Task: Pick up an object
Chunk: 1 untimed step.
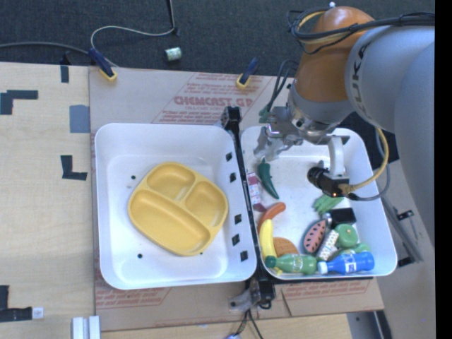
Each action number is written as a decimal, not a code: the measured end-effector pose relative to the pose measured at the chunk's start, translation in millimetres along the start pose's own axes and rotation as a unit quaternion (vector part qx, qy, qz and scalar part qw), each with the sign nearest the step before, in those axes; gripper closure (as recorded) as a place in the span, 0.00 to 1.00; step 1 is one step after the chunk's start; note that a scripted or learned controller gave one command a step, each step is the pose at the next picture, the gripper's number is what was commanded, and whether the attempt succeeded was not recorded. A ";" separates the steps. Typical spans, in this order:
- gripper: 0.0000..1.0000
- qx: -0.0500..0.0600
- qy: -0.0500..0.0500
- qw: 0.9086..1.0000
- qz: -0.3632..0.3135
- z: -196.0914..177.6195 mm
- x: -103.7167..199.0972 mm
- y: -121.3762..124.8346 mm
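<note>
At the near edge of the right bin [378, 182], well below the claw, lie a blue bottle [348, 263] with a white label whose writing is too small to read and a green bottle [294, 263] beside it. Just behind them sit a watermelon slice [315, 236], a yellow banana [266, 238], a brown round piece [284, 246] and a green lumpy toy [347, 236]. An orange carrot-like piece [271, 211] lies above the banana, closer to the claw.

A dark green pepper [268, 178] lies on the bin floor just below the claw and apart from it. A small pink and white packet [254, 188] rests against the bin's left wall beside the pepper; its print cannot be read. To the claw's right, a black fitting [326, 180] with a cable hangs from the arm [381, 55], above a small green toy [328, 203].

The claw [274, 141] hovers over the far left part of the right bin, its metal fingers [263, 145] pointing down with a gap between them and nothing held.

Well left of the claw, the left bin [113, 189] holds a yellow divided plate [178, 207].

Beyond the claw, the cardboard sheet [162, 97] on the bench [35, 189] bears red print reading "CHEMCAST GP". Two blue and yellow clamps [103, 64] pin its far edge.
</note>
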<state>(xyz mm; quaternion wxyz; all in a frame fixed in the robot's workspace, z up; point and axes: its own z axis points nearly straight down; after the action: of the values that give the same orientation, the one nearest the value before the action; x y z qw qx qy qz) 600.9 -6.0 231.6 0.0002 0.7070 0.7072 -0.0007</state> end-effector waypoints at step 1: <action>1.00 0.001 0.001 1.000 -0.001 -9.5 19.0 -43.3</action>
<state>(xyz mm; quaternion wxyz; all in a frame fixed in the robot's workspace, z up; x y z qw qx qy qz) 557.6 12.9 241.1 -0.0008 0.7064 0.7078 -0.0005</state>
